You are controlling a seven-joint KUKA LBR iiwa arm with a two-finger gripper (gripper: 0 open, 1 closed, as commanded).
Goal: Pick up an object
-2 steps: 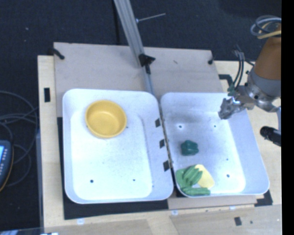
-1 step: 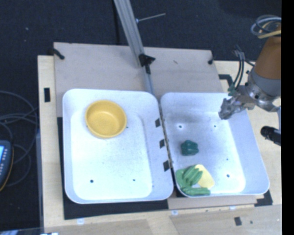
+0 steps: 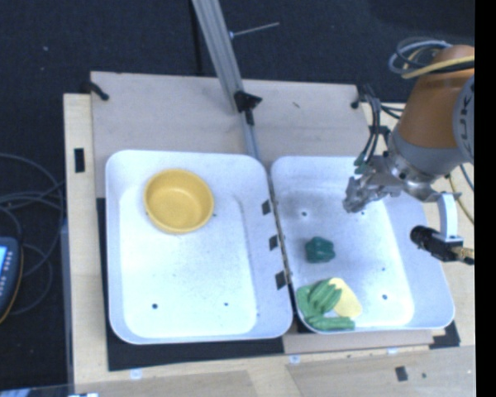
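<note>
Hand (image 3: 357,198) hovers over right bin (image 3: 397,304), grip state indiscernible; green block (image 3: 319,250) lies apart, ungrasped.

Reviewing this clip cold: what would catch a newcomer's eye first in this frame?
Probably the yellow bowl, sitting alone in the upper part of the left bin. Next, the arm's orange band at the right edge, with the gripper over the upper part of the right bin. Below it in that bin lie a small dark green object and, at the lower left corner, a green and yellow cluster.
</note>
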